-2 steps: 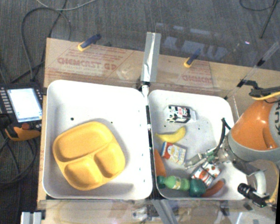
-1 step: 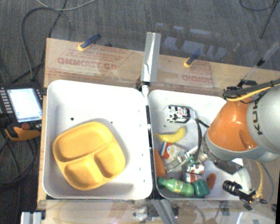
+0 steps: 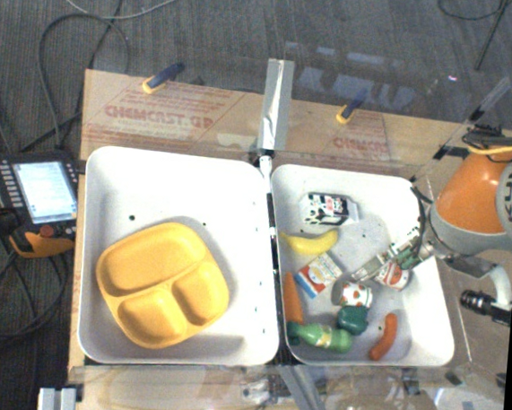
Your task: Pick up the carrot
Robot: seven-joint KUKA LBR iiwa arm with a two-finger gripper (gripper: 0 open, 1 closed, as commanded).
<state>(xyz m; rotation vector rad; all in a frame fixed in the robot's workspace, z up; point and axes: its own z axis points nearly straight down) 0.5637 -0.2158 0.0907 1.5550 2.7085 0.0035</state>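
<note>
Carrot [image 3: 293, 300] lies lengthwise along left wall of right bin [image 3: 422, 351], lower centre of frame, below banana [image 3: 311, 243], beside small carton [image 3: 319, 275], above green bottle [image 3: 320, 336]. End effector [image 3: 371, 269] sits over middle of same bin, right of carrot, apart from it, near can [image 3: 353, 295]. Cannot tell its opening or any hold from this angle. Judgement: approach from above, straddle carrot across its width, avoid wall and carton; crowding risks wrong grasp.
</note>
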